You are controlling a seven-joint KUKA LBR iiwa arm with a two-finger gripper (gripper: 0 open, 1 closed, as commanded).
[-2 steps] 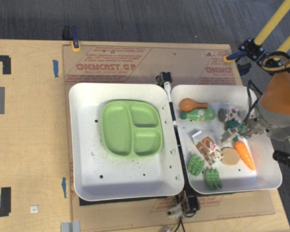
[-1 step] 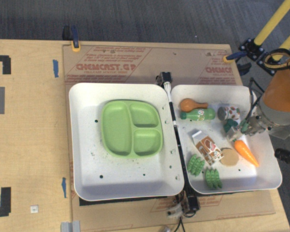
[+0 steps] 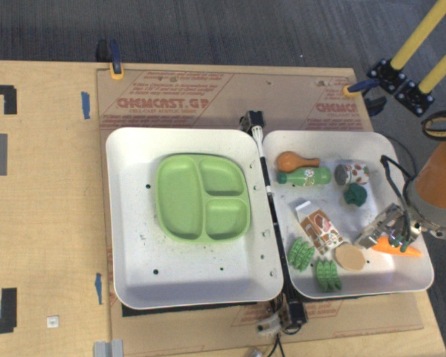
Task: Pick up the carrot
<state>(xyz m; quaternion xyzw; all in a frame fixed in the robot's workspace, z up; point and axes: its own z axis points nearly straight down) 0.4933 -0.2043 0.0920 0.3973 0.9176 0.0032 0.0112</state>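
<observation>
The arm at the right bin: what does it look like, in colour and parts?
The arm shows a broad orange band above the wrist, with grey below it. A thin black cable loops beside it. The gripper is small, grey metal with dark parts.

Even, bright overhead light; soft image, no harsh glare.
White bins (image 3: 126, 222) near blown out, little surface detail; faint soft shadows under the green plate (image 3: 203, 197) and along bin rims. Small items in the right bin slightly blurry. Floor at top darker. Mild sheen on the table (image 3: 44, 199).
</observation>
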